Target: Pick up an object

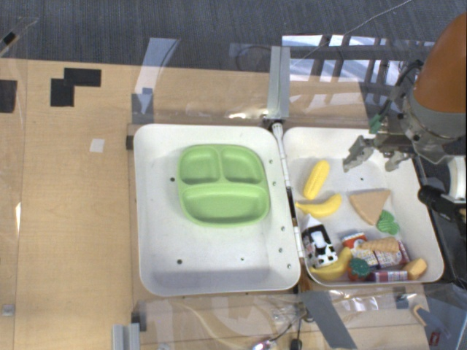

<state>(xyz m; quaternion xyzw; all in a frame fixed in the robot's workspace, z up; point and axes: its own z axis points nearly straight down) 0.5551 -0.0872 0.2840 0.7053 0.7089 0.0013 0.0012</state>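
My claw (pixel 374 154) hangs open and empty at two o'clock of the yellow plastic corn cob (pixel 316 179); descending here, I risk grasping bare bin floor.

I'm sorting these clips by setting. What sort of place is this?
Probably a robotics lab: two white bins on a bench, toy food such as a banana, and a gripper above them.
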